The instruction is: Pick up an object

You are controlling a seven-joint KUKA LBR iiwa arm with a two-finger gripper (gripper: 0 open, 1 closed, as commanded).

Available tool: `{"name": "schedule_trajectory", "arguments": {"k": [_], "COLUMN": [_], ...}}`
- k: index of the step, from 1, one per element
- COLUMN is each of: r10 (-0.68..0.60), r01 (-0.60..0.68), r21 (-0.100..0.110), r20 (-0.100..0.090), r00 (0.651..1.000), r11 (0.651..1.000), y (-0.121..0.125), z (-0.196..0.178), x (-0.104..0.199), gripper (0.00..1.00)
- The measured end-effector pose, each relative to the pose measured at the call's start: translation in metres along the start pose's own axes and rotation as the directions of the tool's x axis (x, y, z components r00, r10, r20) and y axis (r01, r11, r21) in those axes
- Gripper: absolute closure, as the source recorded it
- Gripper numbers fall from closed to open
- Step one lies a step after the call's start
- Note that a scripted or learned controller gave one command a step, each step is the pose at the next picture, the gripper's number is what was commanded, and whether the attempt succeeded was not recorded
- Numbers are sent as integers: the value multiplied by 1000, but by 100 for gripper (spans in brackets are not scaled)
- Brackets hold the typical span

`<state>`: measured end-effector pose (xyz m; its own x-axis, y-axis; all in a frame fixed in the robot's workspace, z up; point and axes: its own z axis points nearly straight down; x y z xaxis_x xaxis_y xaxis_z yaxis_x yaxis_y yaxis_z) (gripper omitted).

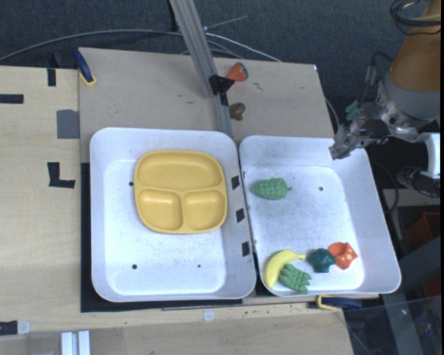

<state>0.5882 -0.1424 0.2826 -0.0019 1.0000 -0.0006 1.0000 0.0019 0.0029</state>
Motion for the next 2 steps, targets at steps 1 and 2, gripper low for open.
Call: {"name": "schedule_trajectory", "arguments": {"k": [1,2], "r10": [-4,-4], "r01": [4,5], "r21": [6,7], "r20": [-2,-2], "r00": [1000,1000], "r11": [1000,1000], "y": [-10,-22], "z": [21,38], "x": [53,107], "gripper": [100,100]}}
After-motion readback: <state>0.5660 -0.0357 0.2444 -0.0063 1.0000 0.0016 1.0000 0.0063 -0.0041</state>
